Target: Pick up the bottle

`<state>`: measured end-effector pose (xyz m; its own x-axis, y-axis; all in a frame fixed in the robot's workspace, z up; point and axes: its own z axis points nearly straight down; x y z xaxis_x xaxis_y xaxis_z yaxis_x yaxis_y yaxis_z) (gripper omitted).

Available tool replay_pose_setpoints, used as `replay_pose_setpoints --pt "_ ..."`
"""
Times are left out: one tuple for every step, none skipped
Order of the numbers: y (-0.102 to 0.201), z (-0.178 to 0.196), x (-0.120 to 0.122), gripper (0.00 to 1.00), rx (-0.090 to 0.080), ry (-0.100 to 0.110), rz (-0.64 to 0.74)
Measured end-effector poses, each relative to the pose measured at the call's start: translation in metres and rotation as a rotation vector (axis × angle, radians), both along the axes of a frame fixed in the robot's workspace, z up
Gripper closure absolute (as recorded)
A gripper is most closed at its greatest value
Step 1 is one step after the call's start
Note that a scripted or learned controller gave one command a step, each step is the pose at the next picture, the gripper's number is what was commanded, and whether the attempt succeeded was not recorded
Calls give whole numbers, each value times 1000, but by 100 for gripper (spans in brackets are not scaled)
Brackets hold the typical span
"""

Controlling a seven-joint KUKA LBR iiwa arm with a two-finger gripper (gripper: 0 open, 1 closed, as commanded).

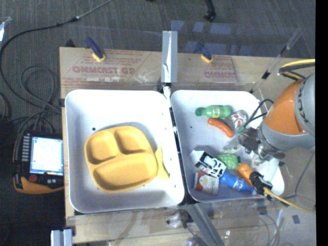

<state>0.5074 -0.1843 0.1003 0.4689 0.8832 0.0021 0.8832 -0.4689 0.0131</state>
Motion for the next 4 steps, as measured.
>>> replay_pose_setpoints --pt "1 8 0 100 3 3 1" --pt "1 8 -1 0 3 3 1" --pt "36 -9 -20 0 -7 -4 -40" --pt "37 0 -19 100 -3 -4 -40"
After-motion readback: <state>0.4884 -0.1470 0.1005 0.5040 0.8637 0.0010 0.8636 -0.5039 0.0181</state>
